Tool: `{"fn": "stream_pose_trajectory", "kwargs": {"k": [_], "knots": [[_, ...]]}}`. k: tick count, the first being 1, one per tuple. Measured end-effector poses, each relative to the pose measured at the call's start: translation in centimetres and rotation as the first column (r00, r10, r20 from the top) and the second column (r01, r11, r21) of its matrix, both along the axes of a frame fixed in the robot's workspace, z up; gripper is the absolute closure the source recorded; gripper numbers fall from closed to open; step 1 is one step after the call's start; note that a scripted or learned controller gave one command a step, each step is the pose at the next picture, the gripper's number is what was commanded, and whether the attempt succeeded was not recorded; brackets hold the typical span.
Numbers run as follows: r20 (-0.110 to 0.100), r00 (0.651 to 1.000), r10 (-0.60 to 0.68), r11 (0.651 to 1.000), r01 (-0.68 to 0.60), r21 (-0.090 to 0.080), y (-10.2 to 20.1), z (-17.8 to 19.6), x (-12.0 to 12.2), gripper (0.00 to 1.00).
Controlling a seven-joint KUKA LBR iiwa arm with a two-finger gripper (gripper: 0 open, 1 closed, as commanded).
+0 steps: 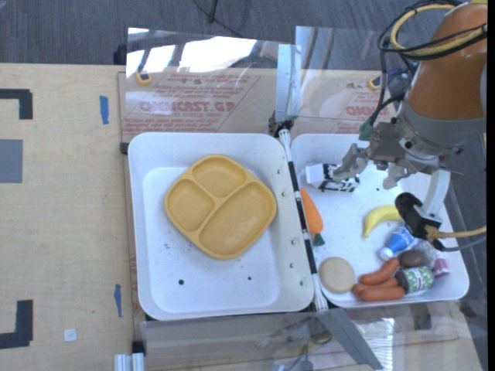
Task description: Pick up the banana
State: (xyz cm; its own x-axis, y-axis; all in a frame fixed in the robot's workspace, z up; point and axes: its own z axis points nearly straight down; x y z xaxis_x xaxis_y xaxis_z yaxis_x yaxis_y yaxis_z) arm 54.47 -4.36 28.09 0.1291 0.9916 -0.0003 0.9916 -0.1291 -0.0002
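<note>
The yellow banana lies curved on the floor of the right bin, right of its middle. My gripper hangs over the bin's back left part, up and to the left of the banana and apart from it. Its two dark fingertips stand spread, with bare bin floor between them, so it is open and holds nothing. The grey and orange arm reaches in from the upper right.
An orange carrot lies by the right bin's left wall. At its front are a round tan bun, two sausages, a blue bottle and a green can. A yellow divided plate sits in the left bin.
</note>
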Motion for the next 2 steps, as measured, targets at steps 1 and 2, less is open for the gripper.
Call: {"fn": "stream_pose_trajectory", "kwargs": {"k": [1, 2], "knots": [[-0.003, 0.999, -0.036, 0.999, 0.036, 0.001, -0.2, 0.3, -3.3, 0.00], [-0.002, 0.999, -0.046, 0.999, 0.046, 0.000, -8.5, -5.0, -1.8, 0.00]]}}
